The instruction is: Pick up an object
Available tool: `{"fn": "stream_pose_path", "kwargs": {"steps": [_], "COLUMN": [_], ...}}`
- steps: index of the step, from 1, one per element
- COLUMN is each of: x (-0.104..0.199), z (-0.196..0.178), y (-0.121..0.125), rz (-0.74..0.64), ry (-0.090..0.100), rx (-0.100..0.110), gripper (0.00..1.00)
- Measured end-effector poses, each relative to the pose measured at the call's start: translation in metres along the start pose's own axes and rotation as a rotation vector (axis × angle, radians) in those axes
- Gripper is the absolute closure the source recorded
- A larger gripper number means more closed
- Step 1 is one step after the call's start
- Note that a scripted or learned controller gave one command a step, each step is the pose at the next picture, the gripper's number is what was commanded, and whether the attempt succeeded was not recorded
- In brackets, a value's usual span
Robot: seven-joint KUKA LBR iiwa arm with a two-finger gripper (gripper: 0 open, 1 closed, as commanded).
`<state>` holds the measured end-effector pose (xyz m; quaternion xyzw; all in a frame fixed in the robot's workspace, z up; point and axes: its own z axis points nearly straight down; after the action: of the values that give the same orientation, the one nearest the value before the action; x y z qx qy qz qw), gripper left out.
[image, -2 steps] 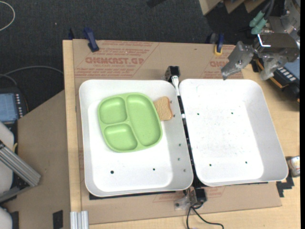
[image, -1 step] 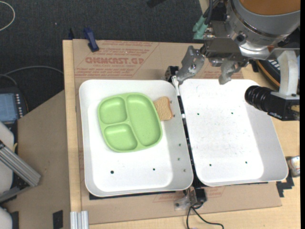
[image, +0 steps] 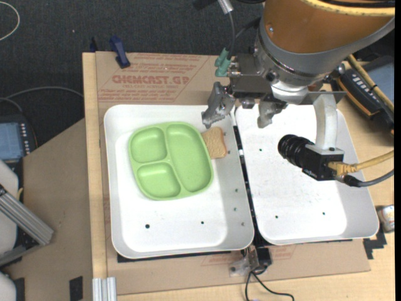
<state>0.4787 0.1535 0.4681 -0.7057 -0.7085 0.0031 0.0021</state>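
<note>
A small tan cracker-like piece (image: pixel 216 143) lies in the left bin (image: pixel 125 231), against the right rim of a green divided plate (image: pixel 170 160). My gripper (image: pixel 241 113) hovers over the divider between the two bins, near their far edge. It is open, with the left finger (image: pixel 216 108) just above and behind the tan piece and the right finger (image: pixel 265 114) over the right bin (image: pixel 301 218). Nothing sits between the fingers.
A black cylindrical unit on a white bracket (image: pixel 308 157) hangs from the arm over the right bin, with a yellow cable running right. Cardboard (image: pixel 156 74) lies under the bins. A blue clip (image: pixel 119 52) sits at its far left corner.
</note>
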Motion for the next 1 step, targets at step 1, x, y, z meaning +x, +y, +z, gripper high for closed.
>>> {"fn": "stream_pose_path", "kwargs": {"steps": [1], "x": [-0.0292], "z": [0.0260], "y": [0.0003], "rz": [0.007], "ry": [0.000], "rx": [-0.002], "gripper": [0.00]}}
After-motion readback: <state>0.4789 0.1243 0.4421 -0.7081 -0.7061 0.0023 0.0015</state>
